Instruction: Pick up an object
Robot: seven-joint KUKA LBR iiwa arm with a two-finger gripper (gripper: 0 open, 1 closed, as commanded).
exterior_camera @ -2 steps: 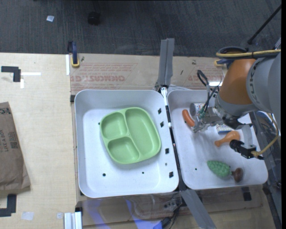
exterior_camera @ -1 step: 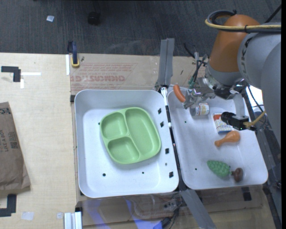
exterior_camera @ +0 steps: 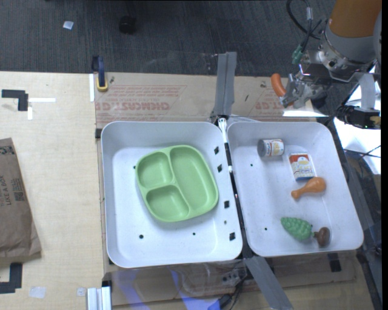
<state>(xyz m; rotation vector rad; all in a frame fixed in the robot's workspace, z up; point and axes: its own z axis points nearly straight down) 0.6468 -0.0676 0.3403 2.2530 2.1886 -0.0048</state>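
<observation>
Saw a pale wooden surface (exterior_camera: 54, 121) with dark grey carpet (exterior_camera: 151, 30) beyond. Spotted the end effector (exterior_camera: 296, 92) past the right shallow white bin's (exterior_camera: 267, 200) far rim, beside a small orange-red oblong object (exterior_camera: 277, 85). Could not tell whether clenched or released.

You've got two white bins: left bin (exterior_camera: 121, 242), right bin (exterior_camera: 254, 236). The divided plate (exterior_camera: 177, 183) is pale green. The small can (exterior_camera: 271, 148) is silver-grey with a yellowish label. The little box (exterior_camera: 301, 166) is white with a red-orange patch. The drumstick-shaped toy (exterior_camera: 309, 188) is orange. The bumpy piece (exterior_camera: 296, 228) is green, with a brown lump (exterior_camera: 322, 236) beside it. The worktop (exterior_camera: 54, 175) is light wood; the cardboard strip (exterior_camera: 157, 97) is tan with red print. The arm (exterior_camera: 354, 18) is grey with an orange band.
</observation>
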